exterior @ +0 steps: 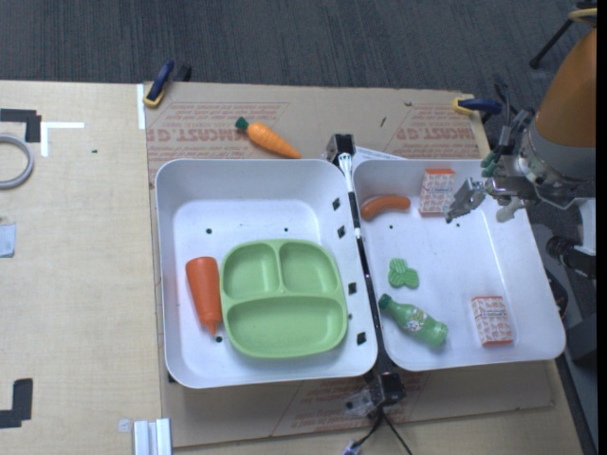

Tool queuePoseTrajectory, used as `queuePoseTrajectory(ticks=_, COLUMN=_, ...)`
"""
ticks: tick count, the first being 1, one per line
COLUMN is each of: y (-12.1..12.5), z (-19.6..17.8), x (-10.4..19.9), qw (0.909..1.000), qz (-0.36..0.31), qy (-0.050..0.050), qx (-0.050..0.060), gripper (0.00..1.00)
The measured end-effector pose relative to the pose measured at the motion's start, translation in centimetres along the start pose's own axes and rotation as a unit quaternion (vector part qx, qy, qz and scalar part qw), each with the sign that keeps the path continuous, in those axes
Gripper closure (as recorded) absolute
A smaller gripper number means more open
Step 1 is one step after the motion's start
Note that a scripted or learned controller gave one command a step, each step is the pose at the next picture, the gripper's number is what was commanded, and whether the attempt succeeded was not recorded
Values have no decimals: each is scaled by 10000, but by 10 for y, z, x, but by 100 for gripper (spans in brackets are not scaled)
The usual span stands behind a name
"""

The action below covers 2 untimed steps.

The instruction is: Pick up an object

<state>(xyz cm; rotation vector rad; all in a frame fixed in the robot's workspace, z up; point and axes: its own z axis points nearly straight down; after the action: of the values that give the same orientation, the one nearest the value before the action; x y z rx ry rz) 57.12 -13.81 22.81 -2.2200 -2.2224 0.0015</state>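
My gripper (486,204) hangs over the far right part of the right bin (531,349), its fingers spread open with nothing between them. Just left of it lies a small red-and-white packet (436,191), and further left a sausage (384,205). Lower in the same bin are a green leafy toy (403,275), a green bottle (414,320) lying on its side, and a second red-and-white packet (491,319).
The left bin (175,349) holds a green divided plate (284,298) and an orange cylinder (204,293). A toy carrot (268,137) lies on the cardboard behind the bins. Clamps sit at the cardboard's far corners.
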Motion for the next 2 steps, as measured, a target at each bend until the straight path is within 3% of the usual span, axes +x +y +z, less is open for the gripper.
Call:
queuePoseTrajectory(ticks=1, y=-72, z=77, x=-6, qw=9998, qz=-203, qy=2, qx=-2, gripper=0)
queuePoseTrajectory(ticks=2, y=-94, z=107, x=-50, qw=9972, qz=-743, qy=6, qx=-1, gripper=0)
